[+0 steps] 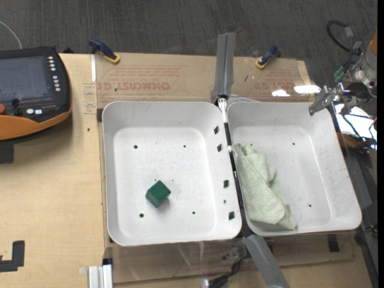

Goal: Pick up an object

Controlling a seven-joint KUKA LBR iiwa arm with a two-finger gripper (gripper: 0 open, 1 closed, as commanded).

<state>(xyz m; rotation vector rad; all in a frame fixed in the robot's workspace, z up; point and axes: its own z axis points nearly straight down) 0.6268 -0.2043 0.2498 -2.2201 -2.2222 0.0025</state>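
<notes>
My fingers (329, 97) hang over the right bin's (336, 179) far rim; grip state cannot be told. Green cube (158, 194) sits in left bin (114, 161). Cardboard (144, 77) reads "CHEMCAST", inverted.

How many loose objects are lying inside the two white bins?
2. A green cube lies in the left bin, toward its near side. A pale cloth lies crumpled along the left wall of the right bin; it may hide something underneath.
</notes>
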